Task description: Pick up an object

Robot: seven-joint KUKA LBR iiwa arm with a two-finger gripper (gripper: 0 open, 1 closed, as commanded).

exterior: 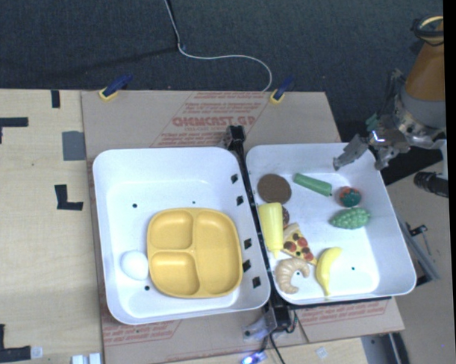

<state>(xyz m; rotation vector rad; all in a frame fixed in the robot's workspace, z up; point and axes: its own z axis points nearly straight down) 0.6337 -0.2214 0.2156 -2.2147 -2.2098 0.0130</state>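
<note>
Here, two white bins are seen side by side on a cardboard sheet (211, 115) laid over the bench. The left bin (116, 174) is taken up mostly by a yellow divided tray (195, 253), w/ a white egg (134, 264) touching the tray's left edge, near the bin's front-left corner.

The right bin (390, 231) is crowded w/ small toy foods. A yellow block (271, 225) is stood close to the divider, its top just below a brown disc (274, 188). A pizza slice (297, 242) is lain just right of the block, and a croissant (292, 273) is placed below it, touching or nearly so. A banana (327, 268) is set just right of the croissant. Toward the back, a green cucumber-like piece (312, 184) is laid at a slant, w/ a red-and-teal item (349, 196) just beside its right end, and green grapes (349, 219) below that.

The arm (426, 73) is seen at upper right, orange band up top. The gripper (365, 152) is hung over the right bin's back-right rim; its fingers (348, 154) are spread apart, nothing between them. It is kept apart from all objects; the cucumber piece and red-and-teal item are nearest.

A white cable (208, 51) is run across the dark floor behind, and two yellow-blue clamps (116, 86) are fixed at the cardboard's back corners.
</note>
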